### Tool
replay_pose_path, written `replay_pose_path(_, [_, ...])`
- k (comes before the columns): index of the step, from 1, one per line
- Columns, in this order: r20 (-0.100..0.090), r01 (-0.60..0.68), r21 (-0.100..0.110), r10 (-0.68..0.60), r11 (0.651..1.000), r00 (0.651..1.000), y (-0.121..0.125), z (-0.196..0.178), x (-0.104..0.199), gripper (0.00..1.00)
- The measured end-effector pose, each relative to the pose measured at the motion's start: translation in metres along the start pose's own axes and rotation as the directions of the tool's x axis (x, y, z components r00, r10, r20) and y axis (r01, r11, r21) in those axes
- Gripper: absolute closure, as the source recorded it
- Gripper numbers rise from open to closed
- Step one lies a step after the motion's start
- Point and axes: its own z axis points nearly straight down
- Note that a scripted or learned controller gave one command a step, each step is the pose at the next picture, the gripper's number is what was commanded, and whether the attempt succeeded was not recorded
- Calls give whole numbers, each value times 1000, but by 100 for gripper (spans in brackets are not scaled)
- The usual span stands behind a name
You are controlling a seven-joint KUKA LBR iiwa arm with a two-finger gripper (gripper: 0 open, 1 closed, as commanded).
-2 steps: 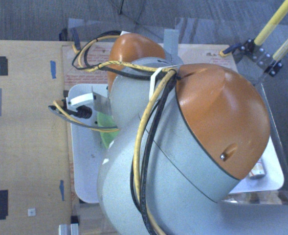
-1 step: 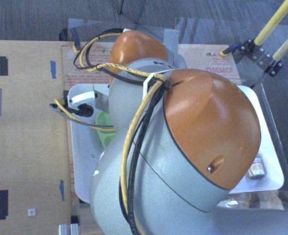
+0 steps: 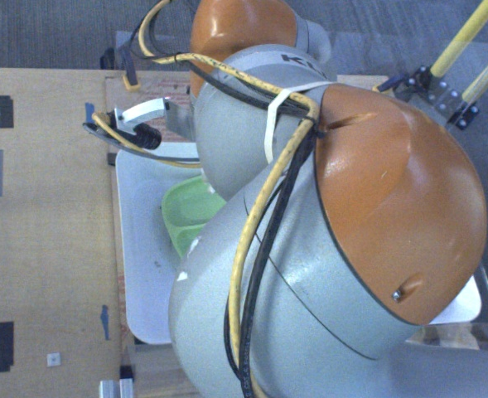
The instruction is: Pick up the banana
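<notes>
The grey and orange arm (image 3: 335, 222) spreads across most of the camera view and hides the greater part of both bins. Its wrist end with the gripper (image 3: 174, 121) hangs over the top edge of the left white bin (image 3: 140, 255). A pale green bowl-like thing (image 3: 190, 210) lies in that bin, half covered by the arm. Anything else in the bins lies hidden behind the arm.
The wooden bench top (image 3: 45, 222) with black corner marks stretches to the left of the bin. Yellow rods on a black clamp (image 3: 455, 65) stand at the top right. A bare strip of bin floor (image 3: 144, 297) shows below the green thing.
</notes>
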Motion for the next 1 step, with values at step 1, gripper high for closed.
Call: replay_pose_path(1, [0, 146, -3, -146, 989, 989, -7, -208, -30, 100])
